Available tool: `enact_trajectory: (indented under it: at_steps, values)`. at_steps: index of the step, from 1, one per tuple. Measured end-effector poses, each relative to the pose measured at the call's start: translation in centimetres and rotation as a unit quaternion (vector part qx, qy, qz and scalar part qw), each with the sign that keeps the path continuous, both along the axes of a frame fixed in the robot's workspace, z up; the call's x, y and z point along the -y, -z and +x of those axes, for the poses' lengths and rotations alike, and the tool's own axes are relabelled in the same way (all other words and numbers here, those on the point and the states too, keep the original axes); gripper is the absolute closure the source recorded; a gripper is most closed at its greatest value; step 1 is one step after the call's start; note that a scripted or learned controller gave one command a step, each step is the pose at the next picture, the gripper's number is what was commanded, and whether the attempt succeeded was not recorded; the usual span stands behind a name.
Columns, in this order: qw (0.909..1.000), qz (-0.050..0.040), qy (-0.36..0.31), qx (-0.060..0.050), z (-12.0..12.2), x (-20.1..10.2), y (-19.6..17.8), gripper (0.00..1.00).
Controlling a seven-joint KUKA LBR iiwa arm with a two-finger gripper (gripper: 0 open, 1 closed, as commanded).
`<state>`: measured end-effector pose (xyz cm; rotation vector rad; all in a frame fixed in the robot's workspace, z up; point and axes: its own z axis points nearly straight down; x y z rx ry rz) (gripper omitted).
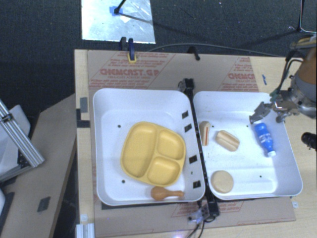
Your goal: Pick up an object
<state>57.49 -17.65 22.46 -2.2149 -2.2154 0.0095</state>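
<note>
- Left bin [106, 133]: yellow divided tray [153, 152] lies flat near its middle; a tan drumstick-shaped toy [166, 193] lies along the near wall, just beside the tray's near edge.
- Right bin [292, 180]: a hot-dog toy [204, 132] lies close to the left wall, running near to far. Just right of it, a tan bread-roll toy [227, 140], slightly tilted. Nearer the camera, a round pale bun [222, 181] close to the near-left corner.
- Blue bottle [263, 138] with a white cap lies on its side in the right part of the right bin, cap end pointing to the near right, well apart from the food toys.
- Tool [271, 111] hangs at the far right of the right bin, just far of the bottle's blue end and slightly left of it. One grey finger slants down to the left toward the bin floor. Nothing seen between the fingers; whether spread or pressed together, cannot tell.
- Arm [304, 83] comes in from the right edge over the bin's far-right corner, wrist angled down and to the left.
- Bench [148, 68]: cardboard sheet with red lettering under both bins.
</note>
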Motion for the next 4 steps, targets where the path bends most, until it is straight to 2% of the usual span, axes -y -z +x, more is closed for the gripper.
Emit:
enact_trajectory:
  at_steps: [1,2,3,4]
  values:
    - [1.0000,-0.0013,-0.001,0.006,0.3,0.0,-0.7,0.00]
    - [1.0000,-0.0007,-0.003,0.004,1.1,-0.6,4.9,0.00]
    - [1.0000,-0.0007,-0.001,0.004,0.6,-0.3,10.9,0.00]
    - [1.0000,0.0002,-0.001,0.005,0.6,-0.4,14.1,0.00]
